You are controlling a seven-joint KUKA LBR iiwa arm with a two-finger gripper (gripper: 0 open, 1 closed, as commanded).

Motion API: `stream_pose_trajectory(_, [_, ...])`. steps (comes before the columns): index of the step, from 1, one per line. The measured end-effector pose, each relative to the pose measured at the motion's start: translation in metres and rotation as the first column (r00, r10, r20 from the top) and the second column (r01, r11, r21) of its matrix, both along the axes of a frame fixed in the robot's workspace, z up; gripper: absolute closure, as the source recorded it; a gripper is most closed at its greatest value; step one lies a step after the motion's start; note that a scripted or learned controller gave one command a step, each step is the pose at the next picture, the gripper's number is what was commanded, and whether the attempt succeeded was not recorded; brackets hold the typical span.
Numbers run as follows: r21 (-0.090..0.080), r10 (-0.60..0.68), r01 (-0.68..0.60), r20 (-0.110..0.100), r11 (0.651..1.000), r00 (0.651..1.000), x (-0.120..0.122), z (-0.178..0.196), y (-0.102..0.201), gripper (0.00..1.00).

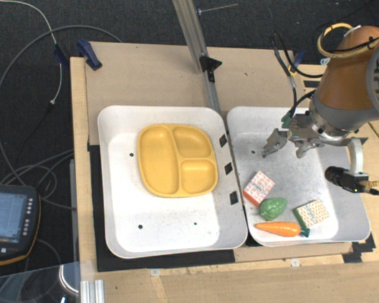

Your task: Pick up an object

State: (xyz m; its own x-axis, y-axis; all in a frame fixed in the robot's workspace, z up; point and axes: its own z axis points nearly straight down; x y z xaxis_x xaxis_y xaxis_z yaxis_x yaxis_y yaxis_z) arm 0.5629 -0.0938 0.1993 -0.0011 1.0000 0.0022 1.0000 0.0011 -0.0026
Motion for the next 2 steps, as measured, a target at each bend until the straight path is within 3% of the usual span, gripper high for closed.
stream_pose_trajectory(1, [0.0,-0.001,0.001,0.001,1.0,1.0,0.0,0.0,0.0,0.0])
stream_pose_trajectory(2, [0.0,-0.001,0.001,-0.005,1.0,1.0,-0.008,-0.046,0.004,0.0])
